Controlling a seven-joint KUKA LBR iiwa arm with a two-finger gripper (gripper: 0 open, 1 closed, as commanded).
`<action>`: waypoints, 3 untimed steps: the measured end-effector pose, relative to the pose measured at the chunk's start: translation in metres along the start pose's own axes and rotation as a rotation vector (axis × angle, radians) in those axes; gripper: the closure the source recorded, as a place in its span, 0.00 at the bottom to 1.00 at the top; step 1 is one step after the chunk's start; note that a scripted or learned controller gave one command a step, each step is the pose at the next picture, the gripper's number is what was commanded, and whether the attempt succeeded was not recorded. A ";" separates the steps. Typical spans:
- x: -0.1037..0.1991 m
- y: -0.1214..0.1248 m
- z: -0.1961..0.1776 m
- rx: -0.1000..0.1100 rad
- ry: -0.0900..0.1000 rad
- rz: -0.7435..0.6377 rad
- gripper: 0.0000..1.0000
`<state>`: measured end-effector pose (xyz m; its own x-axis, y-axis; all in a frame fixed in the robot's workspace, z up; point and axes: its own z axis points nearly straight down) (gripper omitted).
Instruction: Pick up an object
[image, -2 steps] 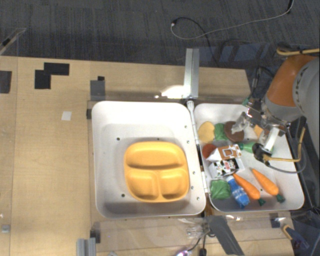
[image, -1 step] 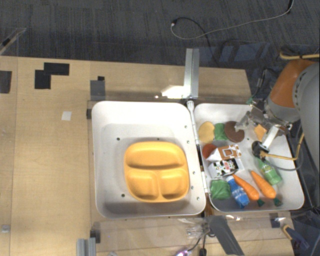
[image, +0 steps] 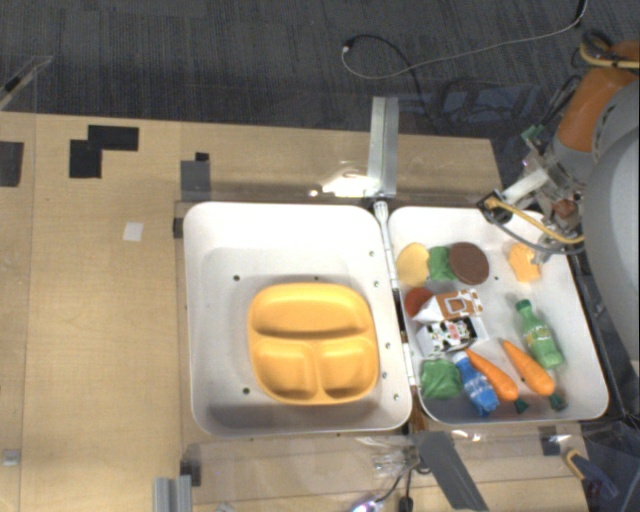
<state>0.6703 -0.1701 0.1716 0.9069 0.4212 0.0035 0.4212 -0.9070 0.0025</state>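
The right bin (image: 590, 345) holds a heap of toy food. In it lie a yellow piece (image: 412, 262), a green piece (image: 438, 262), a brown disc (image: 468, 262), an orange wedge (image: 523, 263), a green bottle (image: 538, 335), two carrots (image: 528, 368) (image: 492, 372), a blue bottle (image: 477, 385), a green leafy piece (image: 437, 378) and a small printed box (image: 452, 320). My gripper (image: 530, 222) hangs over the bin's far right corner, just above the orange wedge, with yellow cables looped around it. Nothing visibly hangs from it.
The left bin (image: 215, 250) holds a yellow divided tray (image: 313, 340). A metal post (image: 383, 150) stands at the back between the two bins. The grey arm (image: 612, 190) fills the right side beside the right bin.
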 end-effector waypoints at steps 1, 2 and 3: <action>0.005 -0.054 0.082 -0.002 0.006 -0.425 0.00; 0.008 -0.054 0.069 -0.005 0.010 -0.428 1.00; 0.021 -0.068 -0.064 0.000 0.001 -0.331 1.00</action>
<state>0.6608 -0.0994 0.2359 0.7211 0.6929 0.0039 0.6929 -0.7211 0.0034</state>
